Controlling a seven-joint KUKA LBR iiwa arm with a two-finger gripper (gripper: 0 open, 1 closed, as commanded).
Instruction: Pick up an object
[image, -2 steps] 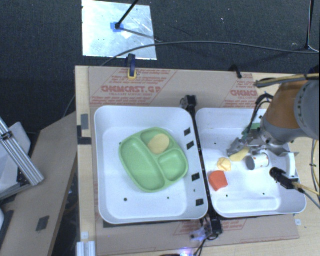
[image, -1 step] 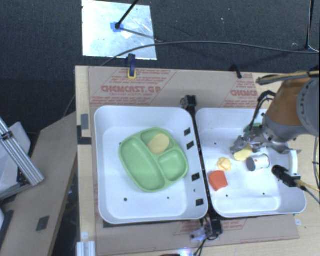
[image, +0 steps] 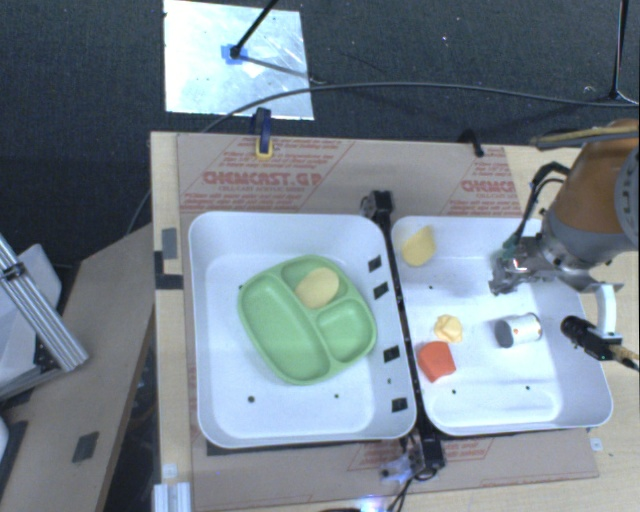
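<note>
my arm (image: 600, 190): reaches in from the right, grey with the orange band, wrist over the far right part of the right bin (image: 560, 405).
my gripper (image: 508, 272): hangs over the right bin's upper middle; too dark and small here for me to tell how it is set, and i see no object in it.
silver-white cylinder (image: 518, 329): lies on its side just below my gripper, apart from it.
small yellow piece (image: 448, 327): left of the cylinder, just above the orange-red block (image: 435, 360).
yellow lump (image: 418, 246): near the right bin's upper left corner.
left bin (image: 225, 400): holds a green divided tray (image: 285, 345), with a pale yellow, perhaps potato-like, object (image: 319, 287) in its upper compartment.
</note>
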